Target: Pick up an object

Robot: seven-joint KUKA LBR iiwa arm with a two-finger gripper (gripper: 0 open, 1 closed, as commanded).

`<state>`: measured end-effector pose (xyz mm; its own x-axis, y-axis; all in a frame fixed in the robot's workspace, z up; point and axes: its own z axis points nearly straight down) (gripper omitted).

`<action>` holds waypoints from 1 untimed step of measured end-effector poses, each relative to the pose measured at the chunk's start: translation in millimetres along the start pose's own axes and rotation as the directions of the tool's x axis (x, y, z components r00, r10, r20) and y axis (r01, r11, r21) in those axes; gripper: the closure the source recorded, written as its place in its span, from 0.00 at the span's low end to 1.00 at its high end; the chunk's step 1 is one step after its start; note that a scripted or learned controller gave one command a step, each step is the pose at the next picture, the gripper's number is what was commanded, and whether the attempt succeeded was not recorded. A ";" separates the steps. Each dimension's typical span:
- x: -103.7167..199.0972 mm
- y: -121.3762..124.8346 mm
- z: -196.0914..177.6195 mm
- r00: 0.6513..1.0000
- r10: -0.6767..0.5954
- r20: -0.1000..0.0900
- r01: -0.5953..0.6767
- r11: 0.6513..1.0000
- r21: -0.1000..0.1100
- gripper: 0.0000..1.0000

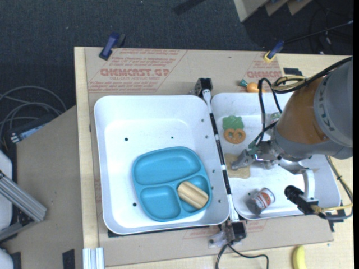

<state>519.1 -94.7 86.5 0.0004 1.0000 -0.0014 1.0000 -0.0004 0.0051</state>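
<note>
Arm [314, 116]: reaching in from the right of the frame, its grey and orange bulk covering much of the right bin [247, 102].
Fingers [242, 161]: lying low at the right bin's left side, over a tan flat piece [241, 172]; whether they are apart or together, I cannot tell, since they are small and dark against the arm.
Tan flat piece: showing only partly, so I am not naming it.
Objects in right bin: a green item [232, 121] touching an orange pretzel-shaped piece [234, 134] near the top; a small can [260, 199] lying on its side near the bottom, its label too blurred to read.
Left bin [112, 128]: holding a blue divided plate [168, 181], with a tan cylinder [192, 194] sitting in its lower right compartment.
Counter [140, 72]: showing red print reading "CHEMCAST GP" upside-right at the upper left; a second print at the upper right is being cut off by cables.
Yellow thing [298, 258]: being cropped at the bottom edge.
</note>
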 end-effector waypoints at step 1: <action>-36.3 -39.5 0.4 1.000 0.001 0.000 -0.001 1.000 0.003 0.00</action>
<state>479.6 -131.0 86.0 0.0018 1.0000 -0.0010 1.0000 -0.0018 0.0019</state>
